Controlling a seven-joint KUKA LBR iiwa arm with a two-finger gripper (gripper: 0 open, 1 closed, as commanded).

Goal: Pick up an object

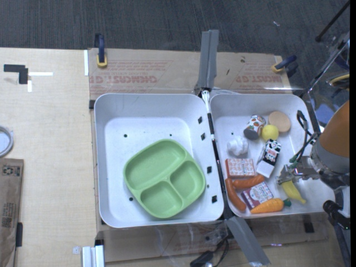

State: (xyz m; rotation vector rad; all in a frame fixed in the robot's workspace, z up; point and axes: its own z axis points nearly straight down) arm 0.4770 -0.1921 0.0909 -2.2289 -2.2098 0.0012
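Observation:
The right bin holds several toy foods. At the back lie a tan round bun, a yellow lemon and a small red and white piece. Nearer are a white lump, a black and white milk carton and a pink box. At the front lie red sausages, a carrot and a banana. My gripper hangs low at the bin's right side, just above the banana and beside the milk carton. Nothing shows as held.
A green divided plate lies in the left bin. A grey divider stands behind the two bins. Blue and yellow clamps sit at the back edge. The arm's orange band hangs over the right bin's right wall.

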